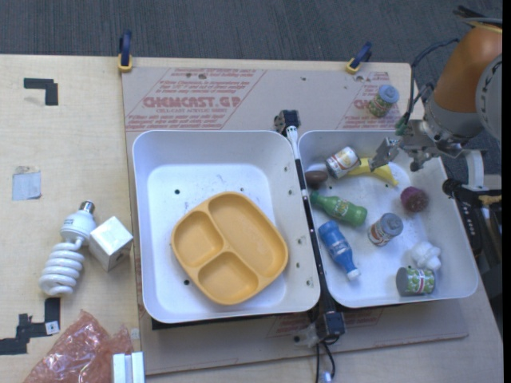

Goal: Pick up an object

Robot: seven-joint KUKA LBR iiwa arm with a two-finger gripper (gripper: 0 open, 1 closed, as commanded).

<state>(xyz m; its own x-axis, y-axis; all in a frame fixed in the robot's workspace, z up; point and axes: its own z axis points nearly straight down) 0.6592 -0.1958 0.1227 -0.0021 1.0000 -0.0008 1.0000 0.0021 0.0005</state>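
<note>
2 white bins side by side; gripper poised over the right bin, fingers apart, nothing between them.

Landmark: the banana in the right bin. The gripper sits just right of and above the banana, near the bin's far edge; both fingers are spread and clamp no object. A small can lies touching the banana's left end, with a dark brown item further left. A green bottle lies below-left of the banana, and a blue bottle below that. A grey-capped can lies below the banana; a dark red fruit lies below-right. A white lump and a green can occupy the near right corner. The left bin, well left of the banana, holds 1 yellow divided plate with 3 compartments.
</note>
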